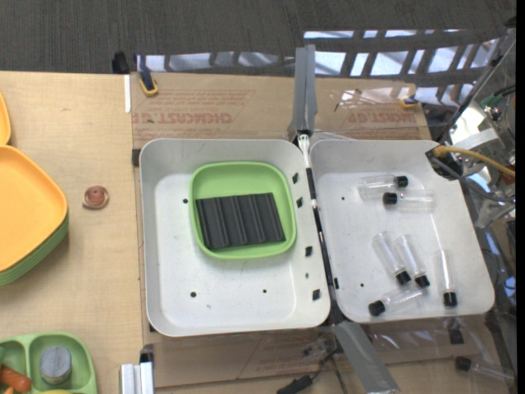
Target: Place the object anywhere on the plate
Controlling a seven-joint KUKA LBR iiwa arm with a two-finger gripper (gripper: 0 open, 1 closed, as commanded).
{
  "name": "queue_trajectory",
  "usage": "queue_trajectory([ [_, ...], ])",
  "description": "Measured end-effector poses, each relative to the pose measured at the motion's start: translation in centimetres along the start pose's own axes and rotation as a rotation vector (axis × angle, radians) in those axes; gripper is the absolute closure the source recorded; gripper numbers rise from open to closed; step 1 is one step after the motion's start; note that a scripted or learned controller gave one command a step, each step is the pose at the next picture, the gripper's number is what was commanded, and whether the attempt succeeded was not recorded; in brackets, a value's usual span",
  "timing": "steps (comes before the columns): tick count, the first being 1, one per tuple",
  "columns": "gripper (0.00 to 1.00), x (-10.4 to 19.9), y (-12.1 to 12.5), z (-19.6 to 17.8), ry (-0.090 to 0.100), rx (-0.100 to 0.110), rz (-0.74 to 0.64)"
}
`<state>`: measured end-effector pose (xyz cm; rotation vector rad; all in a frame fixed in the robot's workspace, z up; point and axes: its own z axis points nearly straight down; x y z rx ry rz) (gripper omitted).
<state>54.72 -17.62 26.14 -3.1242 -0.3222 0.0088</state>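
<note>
left bin (230, 302): white, shallow, rounded corners; right wall touching the wall of the right bin (353, 236) along the middle seam.
plate (239, 176): green, rounded square, in the upper middle of the left bin; clear of all four walls, nearest the back and right ones.
open room, left bin: wide bare floor in front of the plate, narrower strips to its left and right.
slab (241, 220): dark grey, rectangular, lengthwise ridges; flat on the plate, slightly skewed, covering most of the plate's well, green rim showing all round.
vials (408, 257): six, clear tubes with black caps, all lying down in the right bin. Two near the back, close together, roughly crosswise. Two side by side at the middle, caps toward the front. One alone near the right wall, cap to the front. One slanted near the front wall, cap to the left.
open room, right bin: left half bare from back to front; vials crowd the right half and front right corner.
claw: open or closed cannot be told.
yellow cable (476, 154): curving over the back right corner of the right bin, amid metal hardware too cluttered to sort out.
desk (66, 121): pale wood, left of the bins; cardboard (213, 109) under and behind both bins.
desk items: stacked orange plates (25, 212) at the left edge; small reddish knob (96, 196) between them and the left bin; green divided tray (25, 347) at the front left corner. All well apart from the bins.
</note>
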Motion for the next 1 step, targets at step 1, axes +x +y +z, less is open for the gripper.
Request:
queue_trajectory([
  [1, 0.0, 0.47, 3.93, 3.76, -0.001, 0.001, 0.007],
])
